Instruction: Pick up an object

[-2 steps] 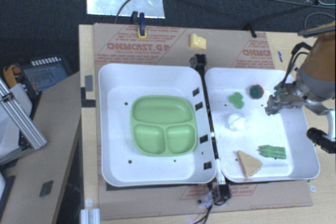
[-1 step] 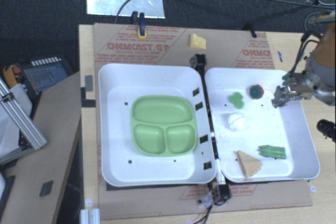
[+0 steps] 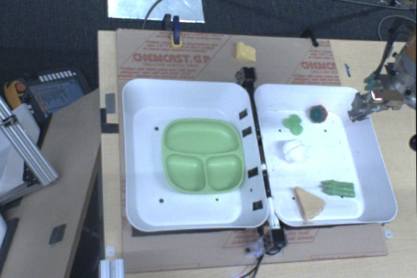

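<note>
Two shallow white plastic bins are sitting side by side on a cardboard-covered bench (image 3: 215, 52); the left bin (image 3: 140, 140) is holding a pale green three-compartment plastic tray (image 3: 202, 154) at its centre; the right bin (image 3: 374, 166) is carrying five small objects. Sitting toward twelve o'clock in the right bin is a dark green and red round toy (image 3: 318, 114), with a bright green leafy toy piece (image 3: 292, 123) just beside it at its nine o'clock; a white rounded lump (image 3: 293, 151) is lying near the bin's centre; a green ridged block (image 3: 337, 189) is resting toward five o'clock, and a tan wedge-shaped piece (image 3: 309, 203) is lying near it at six o'clock. The grey two-finger gripper (image 3: 359, 111) is hanging over the right bin's rim at about two o'clock, well apart from the round toy and touching no object; whether its fingers are apart or together cannot be told from this slant. A small yellow block (image 3: 245, 52) is lying on the cardboard beyond the bins at twelve o'clock; a yellow and blue clamp (image 3: 175, 32) is gripping the bench's far edge.
</note>
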You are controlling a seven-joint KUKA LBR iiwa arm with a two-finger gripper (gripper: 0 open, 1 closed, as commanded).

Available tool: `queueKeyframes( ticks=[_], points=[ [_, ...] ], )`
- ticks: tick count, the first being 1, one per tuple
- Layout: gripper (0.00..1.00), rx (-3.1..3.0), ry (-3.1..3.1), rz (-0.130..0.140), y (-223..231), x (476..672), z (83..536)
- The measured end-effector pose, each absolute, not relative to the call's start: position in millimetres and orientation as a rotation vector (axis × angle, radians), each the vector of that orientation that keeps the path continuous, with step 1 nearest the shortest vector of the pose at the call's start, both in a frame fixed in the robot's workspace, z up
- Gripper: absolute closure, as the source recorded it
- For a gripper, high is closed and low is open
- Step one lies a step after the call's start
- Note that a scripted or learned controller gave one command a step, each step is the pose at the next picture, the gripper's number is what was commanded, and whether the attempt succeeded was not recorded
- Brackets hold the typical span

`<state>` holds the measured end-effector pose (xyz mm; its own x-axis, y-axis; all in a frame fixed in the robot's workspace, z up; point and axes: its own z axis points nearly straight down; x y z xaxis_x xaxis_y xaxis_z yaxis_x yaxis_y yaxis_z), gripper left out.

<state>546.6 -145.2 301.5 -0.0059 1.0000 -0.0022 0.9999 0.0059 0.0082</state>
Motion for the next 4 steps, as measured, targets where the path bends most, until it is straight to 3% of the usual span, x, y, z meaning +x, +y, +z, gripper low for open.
queueKeyframes(
  ticks=[4],
  points=[
    [1.00, 2.210, 2.231, 0.005, 48, 622.2, 272]
  ],
)
